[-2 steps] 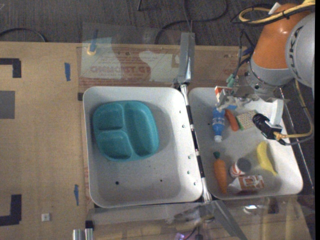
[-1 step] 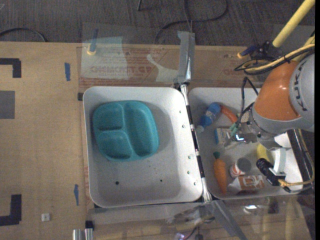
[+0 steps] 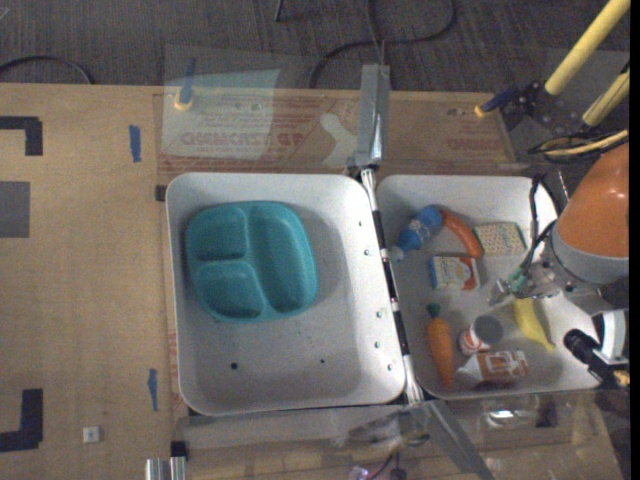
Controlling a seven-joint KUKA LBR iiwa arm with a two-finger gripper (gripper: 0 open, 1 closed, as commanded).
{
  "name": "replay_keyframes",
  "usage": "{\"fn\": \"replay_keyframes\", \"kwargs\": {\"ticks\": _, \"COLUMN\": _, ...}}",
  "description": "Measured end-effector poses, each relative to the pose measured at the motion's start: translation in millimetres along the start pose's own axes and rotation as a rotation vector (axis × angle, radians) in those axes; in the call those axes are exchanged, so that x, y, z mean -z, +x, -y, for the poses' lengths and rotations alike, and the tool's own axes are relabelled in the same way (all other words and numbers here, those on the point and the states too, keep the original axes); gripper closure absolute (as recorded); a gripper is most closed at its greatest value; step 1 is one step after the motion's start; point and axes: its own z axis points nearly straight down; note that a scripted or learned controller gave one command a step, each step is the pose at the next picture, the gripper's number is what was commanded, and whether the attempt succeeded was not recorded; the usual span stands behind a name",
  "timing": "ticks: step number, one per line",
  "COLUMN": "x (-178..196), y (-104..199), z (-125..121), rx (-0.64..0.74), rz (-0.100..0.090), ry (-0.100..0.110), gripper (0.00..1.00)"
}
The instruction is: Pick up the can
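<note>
In the right white bin [image 3: 400, 208], the gripper [image 3: 520, 286] hangs near the small grey upright can [image 3: 487, 328], apparently lining up; its grip state cannot be told.

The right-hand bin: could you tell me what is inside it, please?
The right bin holds a blue bottle, orange sausage, carrot, yellow banana, small cartons and the can. The arm covers the bin's right part, hiding anything beneath.
</note>
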Motion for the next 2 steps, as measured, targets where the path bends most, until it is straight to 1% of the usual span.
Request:
{"fn": "replay_keyframes", "kwargs": {"ticks": 1, "x": -1.1, "y": 2.0, "z": -0.8, "rx": 0.003, "rz": -0.002, "ry": 0.000, "gripper": 0.00}}
{"fn": "replay_keyframes", "kwargs": {"ticks": 2, "x": 10.3, "y": -2.1, "z": -1.2, "rx": -0.002, "rz": 0.007, "ry": -0.007, "gripper": 1.00}}
